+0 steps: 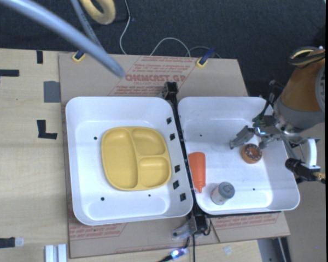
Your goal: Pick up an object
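The end effector (253, 137) hangs low in the right bin (218, 111), toward its right side, with the grey arm (300, 91) reaching in over the bin's right rim. Its two fingers (239, 139) look spread apart, one pointing left and the other angled toward the rim, though the metal parts blur together, so that reading is tentative. Nothing sits between them. Just below and touching or nearly touching the fingers lies a small round brown-orange object (251, 153), resting on the bin floor. Farther left, along the divider side of the same bin, an orange carrot-shaped piece (197, 170) lies lengthwise. Near the bin's front edge, between the carrot piece and the round object, stands a small grey cylinder-like item (223, 192). The left bin (82, 113) holds a yellow divided plate (135, 158), lying flat near its middle. Both bins rest on a cardboard sheet (153, 72) on the bench (22, 146).
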Controlling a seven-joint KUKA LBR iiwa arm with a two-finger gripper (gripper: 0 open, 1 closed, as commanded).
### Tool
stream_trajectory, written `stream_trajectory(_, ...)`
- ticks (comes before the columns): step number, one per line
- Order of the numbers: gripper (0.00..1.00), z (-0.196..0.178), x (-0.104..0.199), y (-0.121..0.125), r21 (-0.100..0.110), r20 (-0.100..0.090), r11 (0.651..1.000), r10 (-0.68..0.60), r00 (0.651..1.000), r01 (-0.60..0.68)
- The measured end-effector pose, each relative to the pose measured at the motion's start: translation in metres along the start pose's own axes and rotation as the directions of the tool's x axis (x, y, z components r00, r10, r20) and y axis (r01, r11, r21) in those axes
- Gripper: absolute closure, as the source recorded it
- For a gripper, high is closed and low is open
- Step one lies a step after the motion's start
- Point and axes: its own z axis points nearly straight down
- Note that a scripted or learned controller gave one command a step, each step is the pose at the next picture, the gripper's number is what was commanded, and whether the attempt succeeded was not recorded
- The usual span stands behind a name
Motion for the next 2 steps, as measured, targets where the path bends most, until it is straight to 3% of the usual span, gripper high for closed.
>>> stream_trajectory(1, 0.0, 0.0607, 0.0036, 0.0043, -0.004, 0.002, 1.0, -0.001, 1.0, 0.001)
stream_trajectory(2, 0.0, 0.0689, 0.0029, 0.0062, -0.008, 0.003, 1.0, 0.0, 1.0, 0.0)
